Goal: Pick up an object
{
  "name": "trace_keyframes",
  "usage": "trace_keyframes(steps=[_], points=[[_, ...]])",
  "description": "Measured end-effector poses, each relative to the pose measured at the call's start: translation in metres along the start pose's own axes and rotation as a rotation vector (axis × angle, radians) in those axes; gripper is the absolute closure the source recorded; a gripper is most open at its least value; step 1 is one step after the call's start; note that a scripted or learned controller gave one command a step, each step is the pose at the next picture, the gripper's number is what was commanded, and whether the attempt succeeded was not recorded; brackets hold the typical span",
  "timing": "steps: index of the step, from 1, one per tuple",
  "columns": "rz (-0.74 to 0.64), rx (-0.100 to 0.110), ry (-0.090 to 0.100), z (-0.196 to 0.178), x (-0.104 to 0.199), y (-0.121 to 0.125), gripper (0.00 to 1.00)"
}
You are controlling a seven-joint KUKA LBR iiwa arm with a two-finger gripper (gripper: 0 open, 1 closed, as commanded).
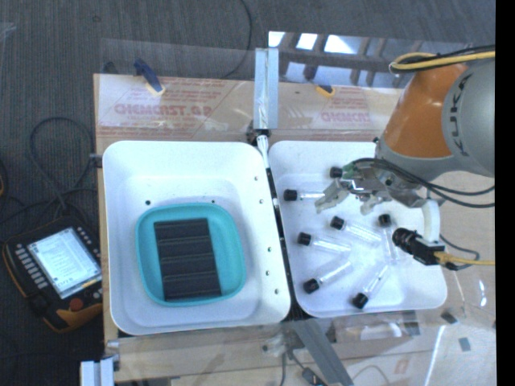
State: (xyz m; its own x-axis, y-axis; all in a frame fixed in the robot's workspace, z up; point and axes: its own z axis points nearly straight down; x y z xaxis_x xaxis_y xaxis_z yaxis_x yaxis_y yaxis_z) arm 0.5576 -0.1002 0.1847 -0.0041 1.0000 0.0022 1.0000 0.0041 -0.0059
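Several clear tubes with black caps lie scattered in the right bin [418, 296]. One tube [299, 193] lies near the bin's left wall, another tube [348, 228] sits in the middle, and a third tube [368, 288] rests near the front. My gripper [352, 199] hangs over the upper middle of this bin, under the orange wrist band [418, 123]. Its two metal fingers [328, 197] are spread apart, so it is open with nothing between them. A capped tube [338, 172] lies just behind it.
The left bin [121, 167] holds a teal tray [145, 240] with a black ribbed block [187, 257] in it. A metal post [265, 87] stands behind the gap between the bins. A pendant [56, 268] lies on the floor at the left. Cables run from the wrist at the right.
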Motion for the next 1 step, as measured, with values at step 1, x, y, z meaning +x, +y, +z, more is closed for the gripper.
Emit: trace_keyframes(steps=[1], points=[[-0.066, -0.007, -0.001, 0.092, -0.0422, 0.0087, 0.0]])
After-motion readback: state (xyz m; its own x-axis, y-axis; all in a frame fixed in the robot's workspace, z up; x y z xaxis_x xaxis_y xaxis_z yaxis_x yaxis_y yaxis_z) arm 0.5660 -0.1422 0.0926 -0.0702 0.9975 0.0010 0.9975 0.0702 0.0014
